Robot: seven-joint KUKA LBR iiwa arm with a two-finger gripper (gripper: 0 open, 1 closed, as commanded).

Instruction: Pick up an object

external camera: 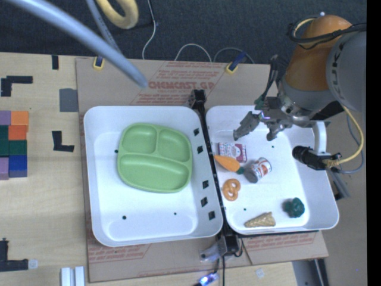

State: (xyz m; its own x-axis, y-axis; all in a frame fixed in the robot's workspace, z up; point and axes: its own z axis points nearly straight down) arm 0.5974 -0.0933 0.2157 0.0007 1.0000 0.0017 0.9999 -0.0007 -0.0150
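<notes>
Right bin (pixel 324 216), near edge: tan wedge (pixel 260 220), dark green lump (pixel 293 207). Further in: pretzel (pixel 231 188), small can (pixel 257 170) on its side, carrot (pixel 227 162), pink-labelled packet (pixel 231 151). Left bin (pixel 98 159) holds green divided plate (pixel 155 158). Gripper (pixel 258 127) hangs above the right bin's far part, fingers spread wide, nothing between them.

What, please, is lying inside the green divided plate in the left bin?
Nothing visible lies in the green divided plate; all three compartments look bare. It rests on the left bin floor, and whatever is beneath it is covered.
</notes>
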